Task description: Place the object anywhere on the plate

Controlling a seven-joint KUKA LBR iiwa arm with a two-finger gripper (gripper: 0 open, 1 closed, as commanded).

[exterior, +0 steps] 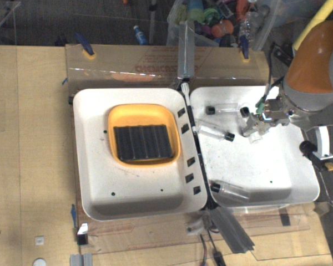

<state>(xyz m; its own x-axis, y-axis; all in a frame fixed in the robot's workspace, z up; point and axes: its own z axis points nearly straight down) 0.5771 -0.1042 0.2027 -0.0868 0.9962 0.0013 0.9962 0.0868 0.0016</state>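
Note:
An orange-yellow plate (117, 121) lies in the left bin (91, 165), with a dark ribbed rectangular slab (143, 142) resting on its middle. In the right bin (277, 176) lie three clear tubes with black caps: one near the divider (213, 132), one toward the back (225, 110), one at the front left corner (231, 190). My gripper (251, 129) hangs low over the back right part of the right bin, just right of the middle tube's cap. What it holds, if anything, is too blurred to make out.
A divider with black tabs (188, 148) separates the two bins. The arm's orange band (316, 60) and wrist loom over the right bin's back right corner. A crate of colourful toys (222, 10) stands behind the bench.

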